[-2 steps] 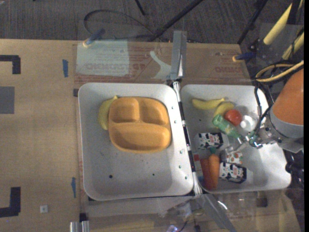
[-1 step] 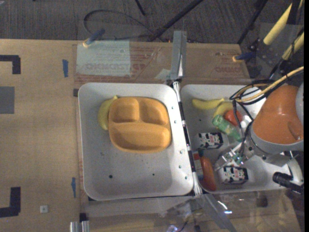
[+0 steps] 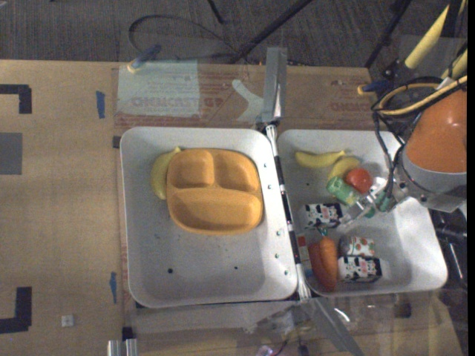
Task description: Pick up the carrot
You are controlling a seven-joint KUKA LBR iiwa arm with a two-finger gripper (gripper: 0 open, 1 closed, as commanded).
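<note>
The carrot [image 3: 324, 265] is orange and lies lengthwise near the front left corner of the right bin [image 3: 415, 232], close against a small milk carton [image 3: 361, 268] on its right. My gripper [image 3: 367, 205] hangs over the middle of that bin, up and to the right of the carrot and apart from it. It is just below a red tomato [image 3: 359, 179] and beside a green object [image 3: 341, 191]. The arm's orange band [image 3: 439, 139] covers the bin's far right side.
Another milk carton [image 3: 323, 214] lies just behind the carrot, and a small red-and-white carton [image 3: 360, 246] to its right. Yellow bananas [image 3: 320, 159] lie at the back. The left bin [image 3: 148, 236] holds an orange divided plate [image 3: 215, 190] with a banana [image 3: 159, 175] at its left edge.
</note>
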